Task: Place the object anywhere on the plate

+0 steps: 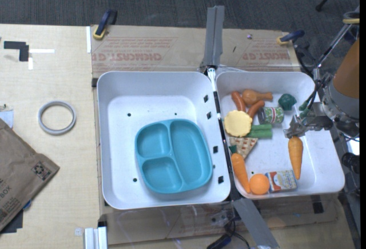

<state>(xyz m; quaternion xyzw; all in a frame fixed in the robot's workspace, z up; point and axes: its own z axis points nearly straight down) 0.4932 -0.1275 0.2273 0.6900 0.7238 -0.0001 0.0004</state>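
Observation:
The blue three-compartment plate (172, 155) lies in the left white bin (114, 128) with nothing on it. My gripper (297, 127) reaches into the right bin (320, 185) from the right, near its right wall. An orange toy carrot (295, 155) stands lengthwise directly below the gripper, thick end up against the gripper's tip and point toward the bin's front. The view does not show whether the gripper has hold of the carrot.
Several toy foods crowd the right bin's left half: a drumstick (255, 95), a green piece (287, 100), a small can (273, 115), a yellow disc (238, 123), a pizza slice (243, 145), a second carrot (240, 171), an orange (259, 184) and a small carton (282, 180). A tape roll (56, 117) lies on the bench at left.

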